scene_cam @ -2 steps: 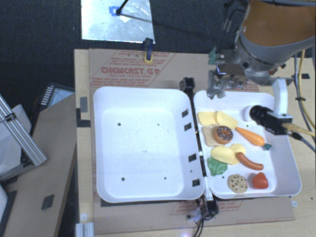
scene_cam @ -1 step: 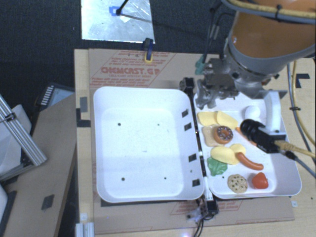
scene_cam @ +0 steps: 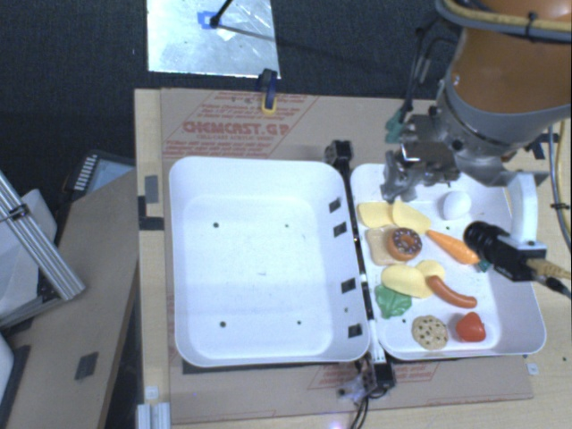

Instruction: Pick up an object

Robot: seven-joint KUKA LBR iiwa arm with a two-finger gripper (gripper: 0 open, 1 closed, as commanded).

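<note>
The grey arm with its orange band (scene_cam: 509, 43) is reaching in from the upper right, its wrist hanging over the far end of the right-hand shallow white plastic bin (scene_cam: 527, 333). The dark metal two-finger gripper (scene_cam: 402, 181) is pointing down at that bin's far left corner, just above the toy food; whether its jaws are apart or together cannot be told from this slanted view, and nothing is showing between them.

The left-hand shallow white plastic bin (scene_cam: 259, 257) is sitting beside it, the two touching along a black hinged seam.

In the right bin, toy food is lying crowded together: pale yellow slices (scene_cam: 393, 214) nearest the gripper, a long orange carrot (scene_cam: 452, 246), a brown sausage (scene_cam: 451, 293), a chocolate-iced doughnut (scene_cam: 405, 243), a green leaf (scene_cam: 391, 302), a white egg (scene_cam: 455, 205), a red tomato (scene_cam: 471, 327) and a speckled round cookie (scene_cam: 430, 332).
</note>
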